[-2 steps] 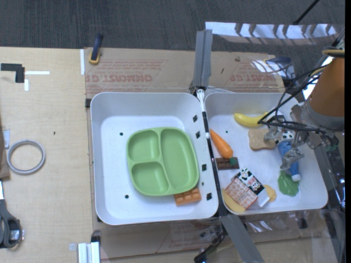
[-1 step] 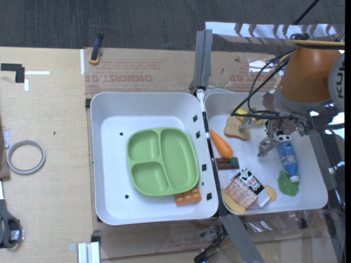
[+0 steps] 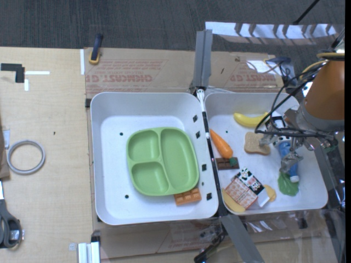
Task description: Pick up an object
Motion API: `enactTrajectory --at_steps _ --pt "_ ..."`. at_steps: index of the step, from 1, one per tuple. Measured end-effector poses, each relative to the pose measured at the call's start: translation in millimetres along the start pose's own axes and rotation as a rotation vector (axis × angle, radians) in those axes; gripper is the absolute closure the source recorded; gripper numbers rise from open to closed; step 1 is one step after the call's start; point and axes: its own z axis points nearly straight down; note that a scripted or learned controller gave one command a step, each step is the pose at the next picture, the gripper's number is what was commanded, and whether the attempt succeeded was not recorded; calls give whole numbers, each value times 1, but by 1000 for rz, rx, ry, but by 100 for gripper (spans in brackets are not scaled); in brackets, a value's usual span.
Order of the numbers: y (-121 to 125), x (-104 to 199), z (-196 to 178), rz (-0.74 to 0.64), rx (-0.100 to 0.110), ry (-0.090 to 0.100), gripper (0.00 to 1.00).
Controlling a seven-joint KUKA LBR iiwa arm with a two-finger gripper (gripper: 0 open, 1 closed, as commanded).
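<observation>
Gripper [image 3: 289, 159] hanging over right bin [image 3: 312, 201] at 3 o'clock side; finger state impossible to tell (cables crowding wrist). Blue-white object [image 3: 293, 171] lying beneath, partly hidden, identity unclear, touching green lump [image 3: 288, 185] at 6 o'clock.

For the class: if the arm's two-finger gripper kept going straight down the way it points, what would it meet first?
Probably the small blue and white object directly beneath the gripper, lying beside the green leafy item; depth is unclear.
</observation>
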Motion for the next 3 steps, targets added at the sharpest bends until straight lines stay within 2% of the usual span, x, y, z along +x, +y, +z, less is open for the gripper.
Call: enactTrajectory --at_steps 1,2,3 --pt "64 -35 0 32 -3 -2 0" --pt "55 -105 1 125 -2 -3 0" --pt "34 32 -6 92 -4 4 0"
